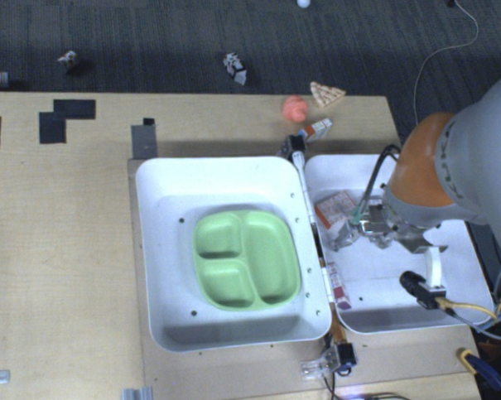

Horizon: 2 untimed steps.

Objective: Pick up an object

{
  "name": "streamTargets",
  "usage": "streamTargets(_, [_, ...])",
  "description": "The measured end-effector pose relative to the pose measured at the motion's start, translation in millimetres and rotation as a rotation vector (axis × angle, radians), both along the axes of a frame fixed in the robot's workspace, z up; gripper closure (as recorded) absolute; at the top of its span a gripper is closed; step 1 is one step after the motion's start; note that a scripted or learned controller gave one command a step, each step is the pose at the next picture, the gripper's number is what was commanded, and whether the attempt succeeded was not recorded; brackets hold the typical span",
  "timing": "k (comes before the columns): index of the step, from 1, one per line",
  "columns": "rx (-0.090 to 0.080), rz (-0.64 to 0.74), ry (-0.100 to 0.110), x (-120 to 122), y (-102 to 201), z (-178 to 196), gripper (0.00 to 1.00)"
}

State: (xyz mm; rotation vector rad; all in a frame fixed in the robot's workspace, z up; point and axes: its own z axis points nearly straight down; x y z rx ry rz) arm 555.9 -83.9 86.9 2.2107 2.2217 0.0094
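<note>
From above, the gripper hangs low in the right bin, just beside a red-and-white packet, likely its target. I cannot tell whether it is apart or together. A green tray lies in the left bin, probably too broad to grasp.

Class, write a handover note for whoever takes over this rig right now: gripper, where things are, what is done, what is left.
The gripper is low in the right bin, next to a red and white packet; nothing seen held. A green plate lies in the left bin; a pink ball sits on the bench behind the bins. Done: nothing lifted yet. Left: grasp and lift one object.
</note>
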Motion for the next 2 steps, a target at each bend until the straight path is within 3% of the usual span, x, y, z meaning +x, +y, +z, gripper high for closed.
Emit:
streamTargets(1, [-0.001,0.005,-0.005,1.7,0.2,11.7,1.00])
streamTargets(2, [0.001,0.001,0.003,97.1,-0.9,69.7,1.00])
